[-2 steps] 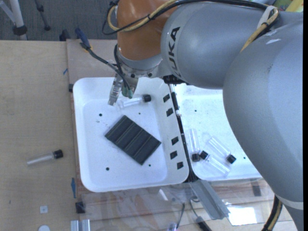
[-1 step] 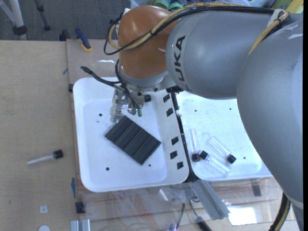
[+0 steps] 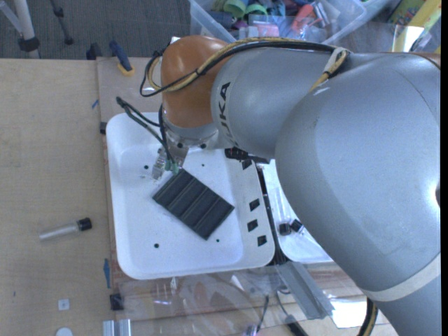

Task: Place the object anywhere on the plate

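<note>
- The grey arm (image 3: 336,138) reaches in from the right and hides most of the right bin (image 3: 308,247), of which a white strip shows under it, with a small dark piece lying near the divider.
- The left bin (image 3: 129,247) is a shallow white tray with rounded corners. It holds a dark ribbed slab and a few small dark specks scattered on its floor.
- A clear plastic tub (image 3: 210,12) stands beyond the bins at the far edge, heaped with mixed coloured items.
- The orange band (image 3: 189,82) of the wrist hangs over the far part of the left bin.
- The ribbed slab (image 3: 193,203) is a flat dark grey-black rectangle with parallel grooves running along its length. It lies on the floor of the left bin, turned at a slant to the bin's sides, about in the middle.
- The gripper (image 3: 166,163) points down just at the slab's far left corner; how wide the jaws stand, or whether anything is between them, cannot be told.
- A small pale tube with a black cap (image 3: 64,229) lies on the wooden bench left of the bin.
</note>
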You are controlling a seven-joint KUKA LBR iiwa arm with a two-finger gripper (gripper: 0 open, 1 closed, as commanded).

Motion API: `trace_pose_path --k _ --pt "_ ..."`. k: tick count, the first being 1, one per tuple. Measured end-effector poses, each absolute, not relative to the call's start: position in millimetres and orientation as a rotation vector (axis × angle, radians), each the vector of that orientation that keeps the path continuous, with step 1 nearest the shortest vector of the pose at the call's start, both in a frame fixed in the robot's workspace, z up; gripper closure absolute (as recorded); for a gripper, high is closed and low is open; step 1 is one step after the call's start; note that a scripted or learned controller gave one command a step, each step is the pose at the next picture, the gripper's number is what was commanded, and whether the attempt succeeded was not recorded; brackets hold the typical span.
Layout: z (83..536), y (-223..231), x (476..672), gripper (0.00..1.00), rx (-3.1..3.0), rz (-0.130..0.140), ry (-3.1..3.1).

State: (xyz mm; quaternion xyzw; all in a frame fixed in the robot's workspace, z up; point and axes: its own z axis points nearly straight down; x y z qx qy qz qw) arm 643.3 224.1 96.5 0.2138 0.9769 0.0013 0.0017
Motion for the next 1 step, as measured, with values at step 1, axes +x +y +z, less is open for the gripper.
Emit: trace_pose_path --k 1 --pt "121.1 225.4 616.7 1.00 -0.128 0.003 3.138"
